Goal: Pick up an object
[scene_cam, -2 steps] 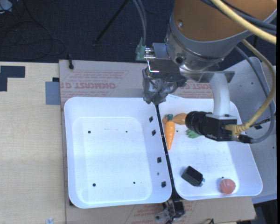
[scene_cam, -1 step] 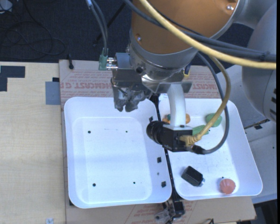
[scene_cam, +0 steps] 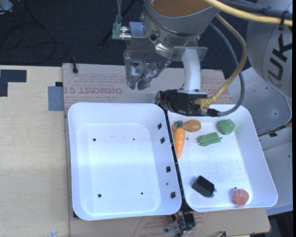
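Camera view: two white bins on the bench; the right bin (scene_cam: pixel 259 147) holds a carrot (scene_cam: pixel 179 141), long axis running near-to-far, beside the divider. The hand (scene_cam: pixel 140 78) hangs behind the left bin (scene_cam: pixel 74 147), fingers close together on nothing; carrot lies forward-right.

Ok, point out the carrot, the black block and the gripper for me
carrot (scene_cam: pixel 178 141), camera view, on the middle of its orange body.
black block (scene_cam: pixel 203 186), camera view, on its top face.
gripper (scene_cam: pixel 139 79), camera view, between its fingertips, above the far rim of the left bin.
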